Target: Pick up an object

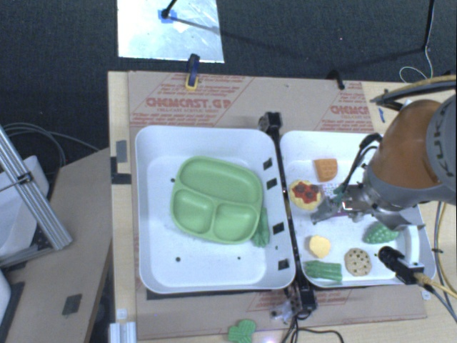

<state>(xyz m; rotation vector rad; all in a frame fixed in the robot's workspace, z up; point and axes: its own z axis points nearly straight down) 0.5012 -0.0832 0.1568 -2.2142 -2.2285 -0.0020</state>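
Here we see the gripper (330, 211) low in the right bin (355, 140), reaching from the right toward the small foods there. It hangs just beside the pizza slice (305, 194), likely our target, with the yellow piece (319, 246) nearer. The fingers blur together, so we cannot tell their state. The green tray (216, 199) lies apart in the left bin (153, 220)
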